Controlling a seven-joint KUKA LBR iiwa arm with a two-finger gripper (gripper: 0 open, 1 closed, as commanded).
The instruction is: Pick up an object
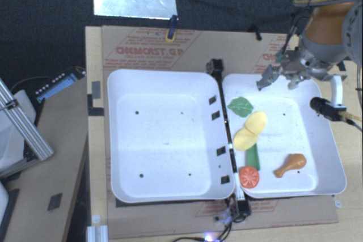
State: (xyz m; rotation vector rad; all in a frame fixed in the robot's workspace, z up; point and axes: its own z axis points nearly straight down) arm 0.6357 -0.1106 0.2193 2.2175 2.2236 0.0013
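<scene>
Altogether five toys [249, 132], two bins [164, 79].

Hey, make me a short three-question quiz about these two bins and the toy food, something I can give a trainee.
1. True or false: the drumstick lies in the left bin.
2. Which item lies nearest the divider, at the right bin's near edge? A) green leaf B) tomato C) drumstick
3. Fill in: the gripper hangs over the right bin's ____ edge, holding nothing.

Key
1. False; it lies in the right bin.
2. B.
3. Far; its fingers are spread with no item between them.
</scene>
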